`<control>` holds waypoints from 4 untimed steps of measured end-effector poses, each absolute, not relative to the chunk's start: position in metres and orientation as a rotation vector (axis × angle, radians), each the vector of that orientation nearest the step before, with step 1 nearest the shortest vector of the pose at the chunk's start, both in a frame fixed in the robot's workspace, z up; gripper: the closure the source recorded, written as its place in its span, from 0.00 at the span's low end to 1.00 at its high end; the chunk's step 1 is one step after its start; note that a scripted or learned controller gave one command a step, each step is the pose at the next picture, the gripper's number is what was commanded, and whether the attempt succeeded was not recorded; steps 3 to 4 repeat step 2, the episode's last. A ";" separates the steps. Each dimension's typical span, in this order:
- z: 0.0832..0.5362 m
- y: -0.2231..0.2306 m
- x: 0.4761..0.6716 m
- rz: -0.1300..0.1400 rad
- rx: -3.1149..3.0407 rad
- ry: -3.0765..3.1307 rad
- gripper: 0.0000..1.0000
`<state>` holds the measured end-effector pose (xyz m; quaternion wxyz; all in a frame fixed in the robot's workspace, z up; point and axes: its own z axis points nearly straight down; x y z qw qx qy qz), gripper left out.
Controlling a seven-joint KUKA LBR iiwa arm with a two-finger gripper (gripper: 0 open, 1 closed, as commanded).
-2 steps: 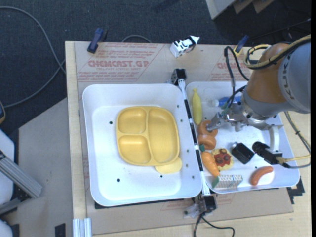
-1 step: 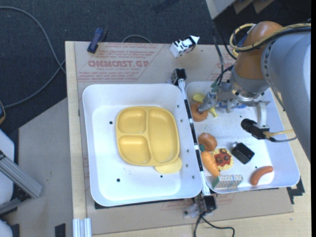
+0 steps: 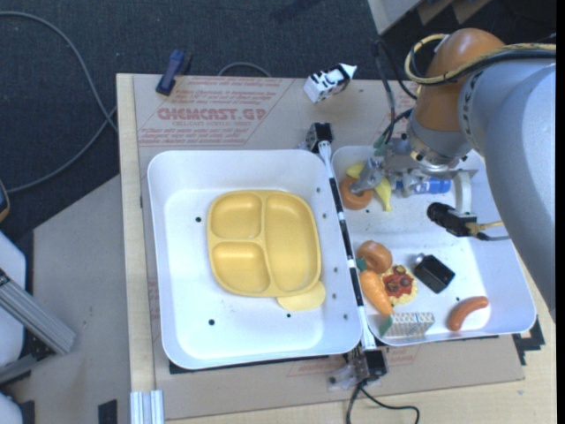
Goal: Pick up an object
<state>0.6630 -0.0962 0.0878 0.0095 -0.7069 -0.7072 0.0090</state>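
Gripper (image 3: 381, 177) low over banana (image 3: 381, 193) and orange piece (image 3: 357, 196), upper part of right bin (image 3: 508, 276) | jaws state: can't tell | likely targeting banana | plate (image 3: 263, 241) parked in left bin (image 3: 177, 263)

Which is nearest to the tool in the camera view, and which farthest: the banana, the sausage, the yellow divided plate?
From the tool, nearest first:
1. Banana, right at the tool, far end of the right bin.
2. Yellow divided plate, left bin.
3. Sausage, right bin's near corner.

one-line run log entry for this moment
stage: reaching | gripper: low over banana in right bin far corner | grasp: not confirmed | yellow divided plate: left bin
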 end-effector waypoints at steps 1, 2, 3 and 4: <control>0.100 -0.093 0.664 0.022 -2.204 -2.208 1.00; 0.185 -0.037 0.595 -0.001 -2.219 -2.222 1.00; 0.185 -0.037 0.595 -0.001 -2.219 -2.222 1.00; 0.185 -0.037 0.595 -0.001 -2.219 -2.222 1.00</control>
